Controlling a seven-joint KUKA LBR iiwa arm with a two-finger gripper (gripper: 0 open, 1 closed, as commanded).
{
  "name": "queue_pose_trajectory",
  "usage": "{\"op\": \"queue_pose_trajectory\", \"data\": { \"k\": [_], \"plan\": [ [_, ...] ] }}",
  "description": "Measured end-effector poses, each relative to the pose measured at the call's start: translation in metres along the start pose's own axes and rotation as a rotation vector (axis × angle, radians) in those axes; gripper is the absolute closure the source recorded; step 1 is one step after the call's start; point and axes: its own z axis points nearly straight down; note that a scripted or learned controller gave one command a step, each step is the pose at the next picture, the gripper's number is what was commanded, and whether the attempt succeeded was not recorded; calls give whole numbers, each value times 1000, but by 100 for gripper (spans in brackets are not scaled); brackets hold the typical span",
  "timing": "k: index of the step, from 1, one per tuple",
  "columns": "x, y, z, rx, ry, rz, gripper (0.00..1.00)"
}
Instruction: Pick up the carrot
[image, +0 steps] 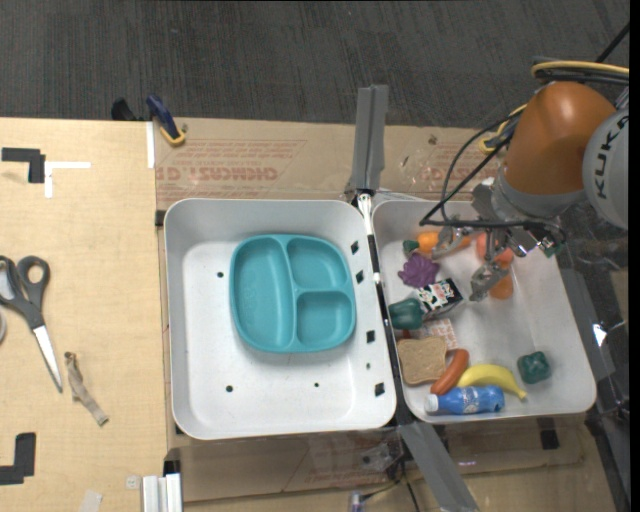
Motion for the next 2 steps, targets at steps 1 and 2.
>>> {"op": "queue_pose_trajectory", "data": {
  "k": [1,2],
  "plan": [
    [-18,40,-1,6,-6,49,0],
    [-20,44,-2,3,4,223,0]
  ]
}}
